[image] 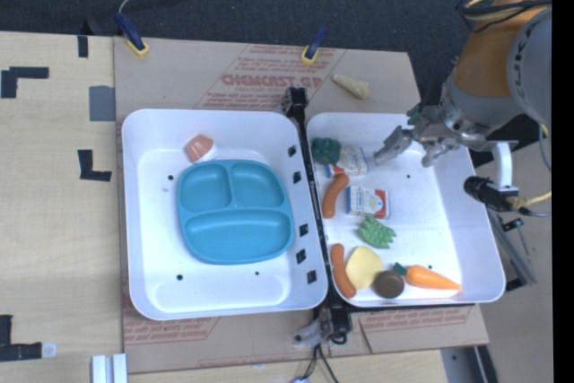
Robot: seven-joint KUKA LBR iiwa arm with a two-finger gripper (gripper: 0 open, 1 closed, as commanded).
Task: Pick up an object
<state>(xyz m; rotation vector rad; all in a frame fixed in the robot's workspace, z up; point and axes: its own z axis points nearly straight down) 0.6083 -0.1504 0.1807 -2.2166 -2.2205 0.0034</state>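
Grey gripper [411,148], fingers spread and empty, hangs just right of my nearest target, the milk carton [353,160].

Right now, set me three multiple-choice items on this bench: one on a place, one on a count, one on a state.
1. Where does the blue sectioned plastic plate lie?
A. left white bin
B. right white bin
C. on the cardboard

2. How many sections does the plate have?
A. two
B. three
C. five

3. How are the gripper fingers?
A. shut on the orange carrot
B. spread apart, holding nothing
C. shut on the plate

Key: 1 A, the plate sits inside the left white bin. 2 B, two small sections above one long one. 3 B, the fingers are spread over the right white bin, nothing between them.
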